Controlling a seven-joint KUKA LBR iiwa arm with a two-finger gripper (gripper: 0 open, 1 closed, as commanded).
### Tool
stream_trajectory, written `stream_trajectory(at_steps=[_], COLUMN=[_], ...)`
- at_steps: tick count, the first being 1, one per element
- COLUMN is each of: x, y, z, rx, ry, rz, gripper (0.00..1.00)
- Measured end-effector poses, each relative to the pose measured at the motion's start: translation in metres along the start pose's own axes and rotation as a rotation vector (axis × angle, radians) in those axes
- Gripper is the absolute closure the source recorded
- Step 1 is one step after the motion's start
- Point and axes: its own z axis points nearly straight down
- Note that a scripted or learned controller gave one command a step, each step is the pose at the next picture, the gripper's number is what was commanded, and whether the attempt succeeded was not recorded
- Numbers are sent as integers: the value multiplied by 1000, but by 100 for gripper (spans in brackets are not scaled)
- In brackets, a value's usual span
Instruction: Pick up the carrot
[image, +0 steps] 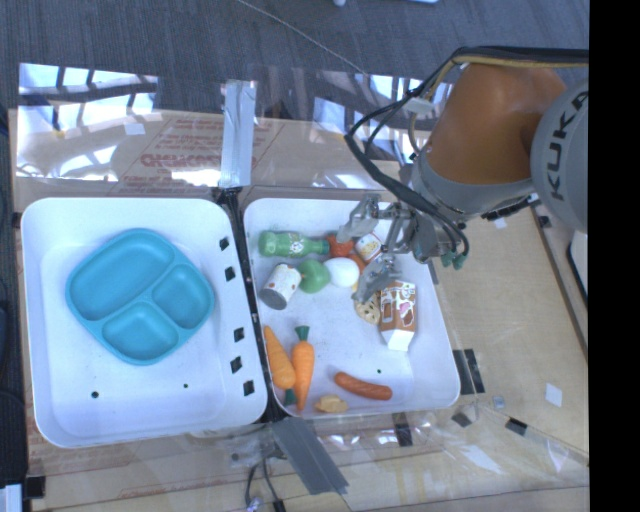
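Bright, slightly soft, glare on plastic sheeting (90, 90)

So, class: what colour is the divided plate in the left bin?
Light blue plate, seen clearly in the camera view.

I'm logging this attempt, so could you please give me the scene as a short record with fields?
target: carrot, lying in the right bin near its front left corner
beside target: a second orange piece on its left
other right-bin items: green bottle, sausage, carton
left bin: blue divided plate
gripper: over the back of the right bin, apart from the carrot
grasp: carrot not yet picked up
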Motion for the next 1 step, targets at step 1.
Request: stream_trajectory(at_steps=[1], x=[54], y=[33], z=[87], rx=[-5], ry=[8], rz=[-38], gripper=[0])
